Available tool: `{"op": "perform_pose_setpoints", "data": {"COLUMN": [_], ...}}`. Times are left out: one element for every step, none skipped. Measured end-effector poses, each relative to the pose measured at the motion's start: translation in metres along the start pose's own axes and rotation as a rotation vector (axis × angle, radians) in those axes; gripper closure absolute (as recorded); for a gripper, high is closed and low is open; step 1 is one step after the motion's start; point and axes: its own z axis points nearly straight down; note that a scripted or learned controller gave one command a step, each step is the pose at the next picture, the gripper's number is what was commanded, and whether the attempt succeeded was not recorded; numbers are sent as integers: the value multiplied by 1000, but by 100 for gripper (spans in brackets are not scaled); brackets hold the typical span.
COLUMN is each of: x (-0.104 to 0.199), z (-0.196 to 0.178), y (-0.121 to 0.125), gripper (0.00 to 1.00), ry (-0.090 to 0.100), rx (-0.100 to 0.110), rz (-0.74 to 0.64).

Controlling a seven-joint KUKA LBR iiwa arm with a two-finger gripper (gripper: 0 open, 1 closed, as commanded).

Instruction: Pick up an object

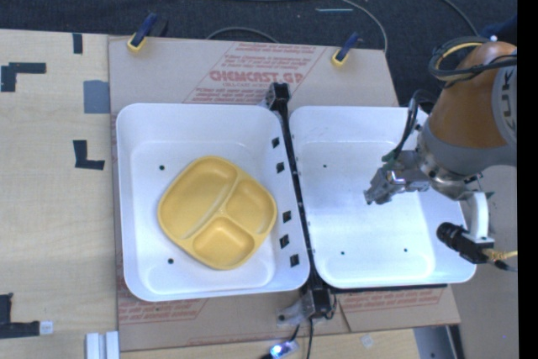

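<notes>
Tool (380, 188) hovers over the right bin (370, 269), nothing seen between its tips; its opening cannot be told. Yellow tray (217, 211) lies flat in the left bin (134, 181), well apart, so a reach across is needed.

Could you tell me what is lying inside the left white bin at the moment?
A yellow divided plate lies flat inside the left bin, its three compartments facing up. The bin floor beneath the plate is covered, so anything under it cannot be seen.
</notes>
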Motion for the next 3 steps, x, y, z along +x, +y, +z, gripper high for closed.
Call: {"op": "perform_pose_setpoints", "data": {"x": [46,100,151], "z": [8,17,1], "y": [11,24,35], "gripper": [100,100,100], "ry": [1,1,1], "rx": [3,3,1], "rz": [-4,-5,-6]}}
